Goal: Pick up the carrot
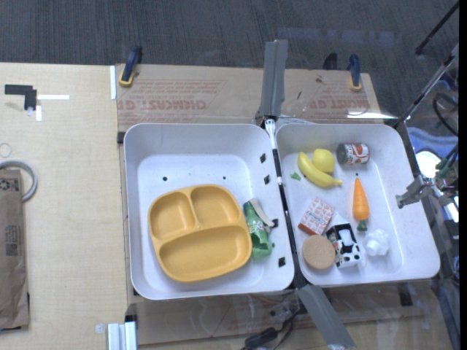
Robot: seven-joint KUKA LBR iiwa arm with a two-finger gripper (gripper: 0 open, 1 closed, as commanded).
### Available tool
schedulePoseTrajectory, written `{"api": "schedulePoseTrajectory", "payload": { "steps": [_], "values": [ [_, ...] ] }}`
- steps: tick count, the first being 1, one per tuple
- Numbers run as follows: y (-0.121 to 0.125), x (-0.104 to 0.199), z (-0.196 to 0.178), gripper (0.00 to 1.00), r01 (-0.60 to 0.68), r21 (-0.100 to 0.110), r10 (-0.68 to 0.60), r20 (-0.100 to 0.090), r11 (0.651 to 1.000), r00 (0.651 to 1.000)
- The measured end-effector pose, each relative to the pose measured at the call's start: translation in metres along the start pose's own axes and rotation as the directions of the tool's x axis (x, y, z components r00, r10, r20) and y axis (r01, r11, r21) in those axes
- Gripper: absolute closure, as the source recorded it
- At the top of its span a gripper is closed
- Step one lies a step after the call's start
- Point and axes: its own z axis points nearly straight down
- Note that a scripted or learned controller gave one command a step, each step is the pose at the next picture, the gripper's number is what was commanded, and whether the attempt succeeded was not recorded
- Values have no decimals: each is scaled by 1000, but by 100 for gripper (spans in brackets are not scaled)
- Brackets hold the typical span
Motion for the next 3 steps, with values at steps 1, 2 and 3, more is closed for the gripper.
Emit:
{"api": "schedulePoseTrajectory", "payload": {
  "steps": [1, 2, 3],
  "values": [
    [17, 23, 146, 0, 359, -4, -359, 3, 933, 933],
    [88, -8, 160, 0, 376, -5, -376, -1, 927, 927],
    [89, -9, 150, 100, 373, -7, -373, 2, 928, 928]
  ]
}}
